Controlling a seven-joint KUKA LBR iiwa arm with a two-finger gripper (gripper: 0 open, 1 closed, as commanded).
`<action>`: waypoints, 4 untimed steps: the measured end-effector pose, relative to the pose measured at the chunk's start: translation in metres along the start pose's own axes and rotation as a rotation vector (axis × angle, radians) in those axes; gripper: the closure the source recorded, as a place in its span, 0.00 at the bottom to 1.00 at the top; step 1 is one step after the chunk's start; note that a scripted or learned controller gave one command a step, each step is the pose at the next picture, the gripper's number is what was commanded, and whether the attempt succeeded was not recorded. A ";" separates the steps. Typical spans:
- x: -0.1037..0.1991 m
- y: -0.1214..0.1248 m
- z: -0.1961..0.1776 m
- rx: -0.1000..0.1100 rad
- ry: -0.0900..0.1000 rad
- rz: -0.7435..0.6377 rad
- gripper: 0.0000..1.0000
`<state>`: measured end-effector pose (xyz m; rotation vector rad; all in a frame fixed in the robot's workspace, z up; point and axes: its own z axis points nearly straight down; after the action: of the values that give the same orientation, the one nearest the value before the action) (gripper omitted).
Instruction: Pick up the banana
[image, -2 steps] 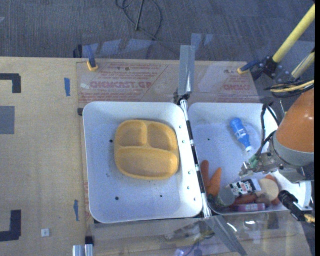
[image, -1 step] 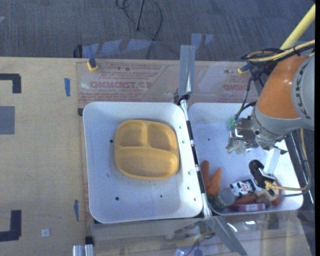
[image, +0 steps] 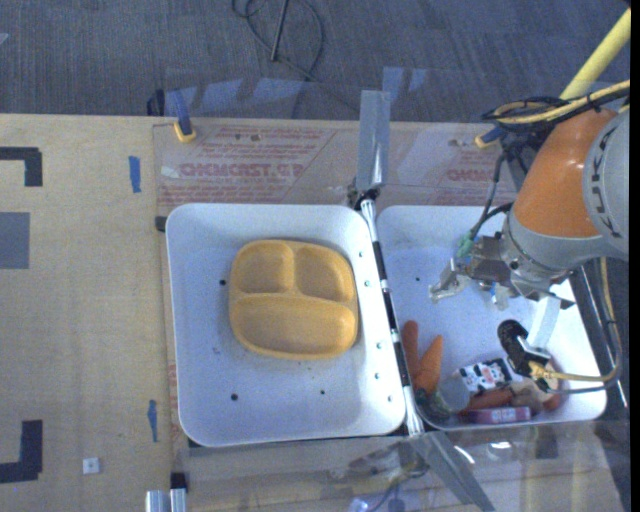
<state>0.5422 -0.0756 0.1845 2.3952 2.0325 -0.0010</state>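
The desk (image: 80, 300) carries two shallow white bins side by side; left bin (image: 200, 400) holds a yellow divided tray (image: 293, 298), flipped w/ its underside up, roughly centred; right bin (image: 420, 240) sits under the grey arm (image: 575, 190) w/ orange band, reaching in from the right; the claw (image: 452, 280) hangs over the right bin's middle, whether spread or pressed together can't be told at this angle, nothing seen in it; along the right bin's near edge lie two carrots (image: 425, 362), a small black-and-white item (image: 483, 376), a reddish item (image: 505, 402); banana can't be made out among this clutter.
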 end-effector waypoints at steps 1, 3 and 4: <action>-0.044 -0.030 0.066 0.002 0.001 0.020 0.00; -0.093 -0.033 0.069 0.002 0.001 0.143 0.00; -0.090 0.100 -0.045 -0.001 -0.001 0.185 0.00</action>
<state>0.6264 -0.1804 0.2291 2.5715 1.8023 -0.0009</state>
